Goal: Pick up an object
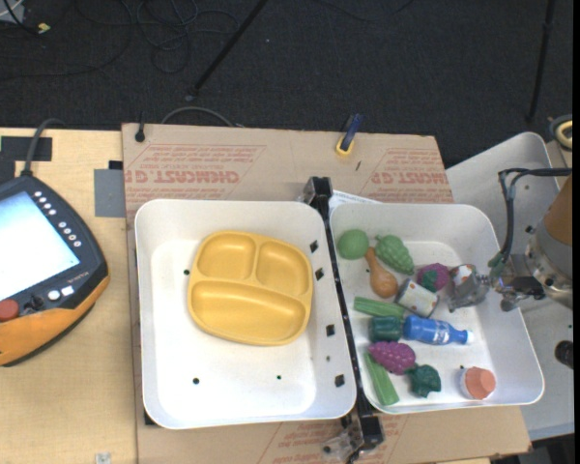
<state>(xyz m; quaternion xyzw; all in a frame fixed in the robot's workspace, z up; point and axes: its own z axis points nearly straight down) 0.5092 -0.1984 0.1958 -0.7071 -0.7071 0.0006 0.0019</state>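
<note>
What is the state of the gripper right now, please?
Gripper: low over the right-hand white bin, beside the small purple toy; whether open or closed cannot be told.

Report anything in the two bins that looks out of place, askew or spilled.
Nothing is spilled or damaged. The yellow divided plate sits slightly askew in the left bin. The toy foods lie jumbled in the right bin, the blue bottle on its side. The gripper hovers among them.

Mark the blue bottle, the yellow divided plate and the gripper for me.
blue bottle (433,333): camera view, middle of its body.
yellow divided plate (250,287): camera view, on the ridge between compartments.
gripper (465,288): camera view, between its fingertips, right bin.
</note>
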